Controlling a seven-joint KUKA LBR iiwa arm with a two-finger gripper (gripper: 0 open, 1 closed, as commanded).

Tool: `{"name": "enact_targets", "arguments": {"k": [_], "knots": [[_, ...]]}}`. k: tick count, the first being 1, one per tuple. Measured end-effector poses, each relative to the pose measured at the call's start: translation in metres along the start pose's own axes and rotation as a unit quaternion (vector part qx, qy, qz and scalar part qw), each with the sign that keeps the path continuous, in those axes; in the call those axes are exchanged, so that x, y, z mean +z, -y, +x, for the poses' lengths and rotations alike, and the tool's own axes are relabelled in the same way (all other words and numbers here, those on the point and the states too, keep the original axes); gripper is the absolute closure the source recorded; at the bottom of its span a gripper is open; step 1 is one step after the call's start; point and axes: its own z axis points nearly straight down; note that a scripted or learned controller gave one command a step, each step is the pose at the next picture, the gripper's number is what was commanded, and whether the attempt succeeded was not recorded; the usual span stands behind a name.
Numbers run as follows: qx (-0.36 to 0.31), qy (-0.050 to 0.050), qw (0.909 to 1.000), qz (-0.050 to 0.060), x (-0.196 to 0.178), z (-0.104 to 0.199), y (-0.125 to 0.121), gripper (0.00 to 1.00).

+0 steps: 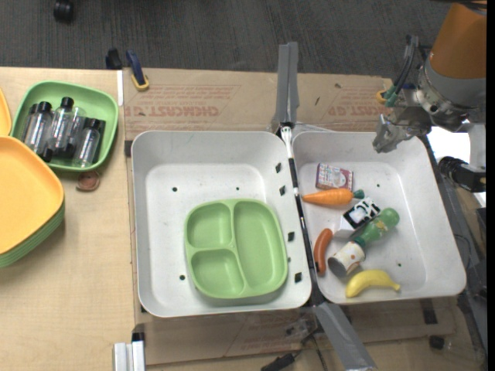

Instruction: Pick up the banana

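I have the bench (69, 300) spread across the frame, with two white bins on it: the left bin (155, 168) at centre holds a green divided tray (236, 247), and the right bin (418, 176) holds the small clutter. My arm (464, 29) sits at the upper right of the frame, and its gripper (389, 136) hangs over the upper rim of the right bin, well apart from everything inside; from this slant I cannot tell whether it is released or clenched, and nothing shows in it. At the far left there are stacked orange plates (27, 199) and a green dish of bottles (66, 126). Inside the right bin I see a green bottle (379, 226), a carrot (329, 198), a pink packet (333, 177), a red pepper (322, 247) and a small can (346, 258). The banana (371, 282) lies at the lower edge of that bin, just beside the can, untouched. By my reading the pick has not begun: reaching down the bin, descending, closing and lifting are all left.
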Motion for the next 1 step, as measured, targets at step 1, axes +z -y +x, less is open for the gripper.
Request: {"name": "enact_targets", "arguments": {"k": [1], "knots": [[-0.157,0.0,0.9876,-0.002,0.0509,0.0473,0.002,1.0]]}}
